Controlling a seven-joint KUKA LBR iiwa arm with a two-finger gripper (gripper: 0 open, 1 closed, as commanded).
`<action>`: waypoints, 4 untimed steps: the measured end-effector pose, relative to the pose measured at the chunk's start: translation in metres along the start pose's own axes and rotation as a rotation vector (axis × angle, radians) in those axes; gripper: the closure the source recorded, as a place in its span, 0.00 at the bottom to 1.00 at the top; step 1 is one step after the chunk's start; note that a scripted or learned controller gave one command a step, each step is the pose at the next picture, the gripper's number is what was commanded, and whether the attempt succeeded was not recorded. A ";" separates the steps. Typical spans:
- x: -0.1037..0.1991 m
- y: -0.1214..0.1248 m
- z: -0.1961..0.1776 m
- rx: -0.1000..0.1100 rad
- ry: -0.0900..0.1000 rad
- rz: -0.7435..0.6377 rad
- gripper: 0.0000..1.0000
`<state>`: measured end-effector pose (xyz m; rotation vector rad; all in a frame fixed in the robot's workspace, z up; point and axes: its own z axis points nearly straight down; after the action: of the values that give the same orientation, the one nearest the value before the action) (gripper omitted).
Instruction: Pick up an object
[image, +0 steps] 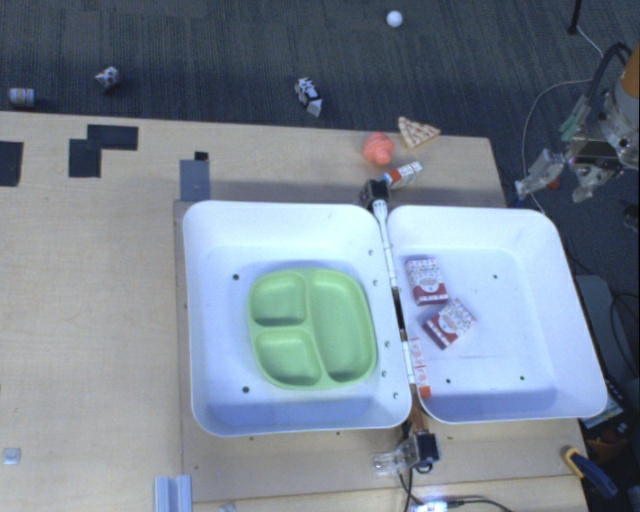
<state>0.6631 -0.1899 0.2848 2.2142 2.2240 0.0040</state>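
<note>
Pincer (568, 172) at upper right, off the worktop (90, 330), above dark carpet; finger state cannot be told. Two small red-and-white cartons (437, 300) lie close together in right white bin (530, 235), near its left wall. Green sectioned plastic tray (312, 328) sits in left white bin (215, 300).

End effector (570, 172) cut off at right edge

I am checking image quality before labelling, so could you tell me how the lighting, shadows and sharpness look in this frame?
In the camera view the light is even and soft; the white bins read bright without hard glare; a faint shadow lies along the left bin's lower wall beneath the green tray; the two red packets are soft, their print unreadable; the gripper at the upper right looks slightly blurred.
</note>
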 end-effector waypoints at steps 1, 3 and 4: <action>-0.005 -0.010 0.118 0.004 0.001 0.002 0.00; 0.021 -0.118 0.198 -0.001 -0.001 0.003 0.00; 0.049 -0.174 0.197 -0.007 -0.003 0.004 0.00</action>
<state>0.4898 -0.1419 0.0874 2.2133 2.2152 0.0093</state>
